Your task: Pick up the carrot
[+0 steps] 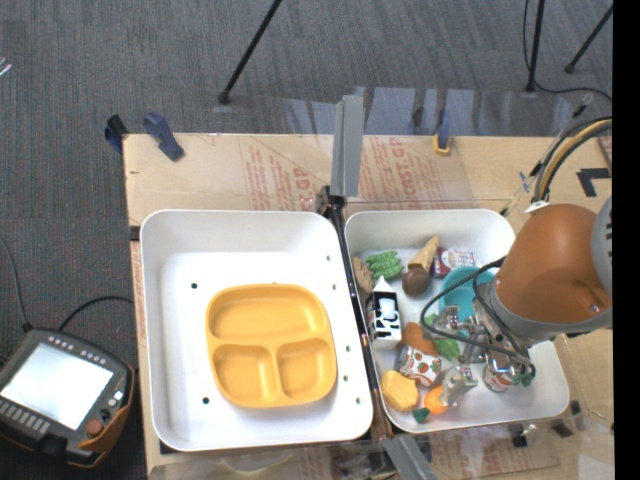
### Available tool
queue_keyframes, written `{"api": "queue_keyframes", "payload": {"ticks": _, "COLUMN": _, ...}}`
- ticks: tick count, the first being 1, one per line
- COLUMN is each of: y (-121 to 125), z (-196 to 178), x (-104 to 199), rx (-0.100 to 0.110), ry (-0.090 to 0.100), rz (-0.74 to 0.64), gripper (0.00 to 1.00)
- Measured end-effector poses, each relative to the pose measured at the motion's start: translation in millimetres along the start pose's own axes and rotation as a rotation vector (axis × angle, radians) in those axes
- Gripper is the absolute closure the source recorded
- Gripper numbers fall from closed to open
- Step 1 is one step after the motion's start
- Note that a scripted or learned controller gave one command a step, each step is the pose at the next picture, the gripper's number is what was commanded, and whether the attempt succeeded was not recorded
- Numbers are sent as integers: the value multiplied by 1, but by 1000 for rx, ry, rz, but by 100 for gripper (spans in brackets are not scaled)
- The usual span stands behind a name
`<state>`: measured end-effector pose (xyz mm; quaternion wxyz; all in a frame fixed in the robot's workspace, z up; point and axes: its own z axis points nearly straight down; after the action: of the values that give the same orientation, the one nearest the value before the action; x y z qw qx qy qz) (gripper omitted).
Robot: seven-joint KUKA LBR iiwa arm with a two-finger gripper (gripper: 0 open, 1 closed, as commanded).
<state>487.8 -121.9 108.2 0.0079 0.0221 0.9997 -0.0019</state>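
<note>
I count two shallow white plastic bins side by side on the cardboard-topped surface. The left bin holds one thing: a yellow three-compartment plastic tray. The right bin holds a crowd of toy foods. In it I make out one small orange carrot with a green top, lying near the bin's middle, just right of one black-and-white milk carton. Further back I see one green leafy piece, one tan cone and one dark brown round piece. Toward the front lie one yellow wedge and one orange round fruit.

The grey arm with its orange band reaches in from the right, and its pincer hangs low over the right bin, just right of the carrot. I cannot tell whether the pincer is released or clenched; cables and clutter hide its tips.

One handheld control pendant lies on the floor at the left.
</note>
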Motion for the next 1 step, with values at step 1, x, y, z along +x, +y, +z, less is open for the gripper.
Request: {"api": "queue_keyframes", "payload": {"ticks": 1, "y": 41, "z": 21, "x": 13, "rx": -3, "ry": 19, "rz": 195, "gripper": 0}}
